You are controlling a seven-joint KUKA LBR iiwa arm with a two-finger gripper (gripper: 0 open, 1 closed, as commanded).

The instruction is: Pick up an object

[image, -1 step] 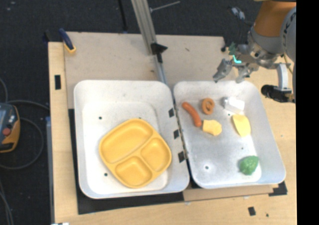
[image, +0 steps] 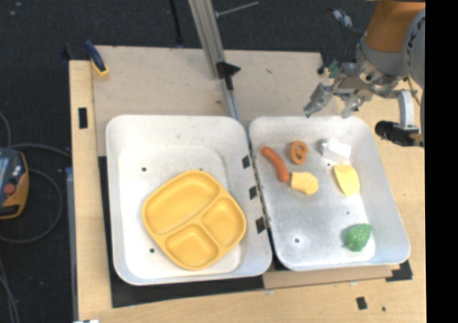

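arm (image: pixel 390 21) cut off at right; tool (image: pixel 333 103) blurry.

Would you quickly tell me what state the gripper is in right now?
Two-finger gripper: open, holding nothing, poised above the far rim of the right-hand shallow white bin.

No text, label, brand, number or sign can be read anywhere on the bins, the objects in them, the tabletop or the arm.
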